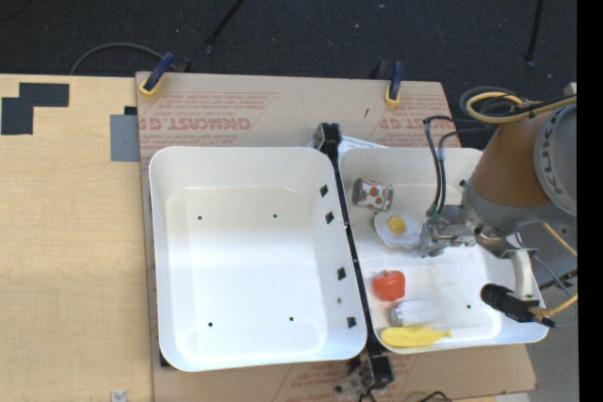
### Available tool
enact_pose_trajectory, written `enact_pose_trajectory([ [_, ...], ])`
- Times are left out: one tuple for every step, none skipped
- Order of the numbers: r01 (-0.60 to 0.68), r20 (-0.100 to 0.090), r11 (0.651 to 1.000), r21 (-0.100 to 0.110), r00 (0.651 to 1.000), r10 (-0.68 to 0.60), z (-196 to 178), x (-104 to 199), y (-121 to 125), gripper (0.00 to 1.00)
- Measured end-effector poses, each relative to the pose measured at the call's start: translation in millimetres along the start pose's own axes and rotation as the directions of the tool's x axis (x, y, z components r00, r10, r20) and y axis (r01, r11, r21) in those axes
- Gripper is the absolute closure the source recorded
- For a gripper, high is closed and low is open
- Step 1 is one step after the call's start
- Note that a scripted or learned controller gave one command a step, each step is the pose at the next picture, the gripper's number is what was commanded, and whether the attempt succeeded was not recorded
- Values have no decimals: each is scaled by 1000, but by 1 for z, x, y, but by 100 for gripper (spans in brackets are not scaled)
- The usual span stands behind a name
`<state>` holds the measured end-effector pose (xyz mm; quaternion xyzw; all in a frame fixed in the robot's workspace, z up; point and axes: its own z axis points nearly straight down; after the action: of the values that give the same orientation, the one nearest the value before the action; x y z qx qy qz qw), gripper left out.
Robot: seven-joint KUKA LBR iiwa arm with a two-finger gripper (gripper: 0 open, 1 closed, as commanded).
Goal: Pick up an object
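The grey arm with its orange band (513, 167) reaches in from the right over the right-hand shallow white bin (471, 320). Its two-finger gripper (435, 238) sits low in that bin, just beside a white fried-egg toy with a yellow yolk (395, 228); whether it is wide, narrow or holding anything, I cannot tell. Near the divider lies a small white can with red spots (373, 194). Further forward sit a red tomato-like toy (388, 284), a pale clear object (415, 310) and a yellow banana (415, 336). The left-hand white bin (170, 240) adjoins it.
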<state>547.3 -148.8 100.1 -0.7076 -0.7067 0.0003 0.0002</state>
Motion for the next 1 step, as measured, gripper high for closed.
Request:
enact_pose_trajectory([
  [0,1,1000,-3,1000,0,-43,-7,1,100],
])
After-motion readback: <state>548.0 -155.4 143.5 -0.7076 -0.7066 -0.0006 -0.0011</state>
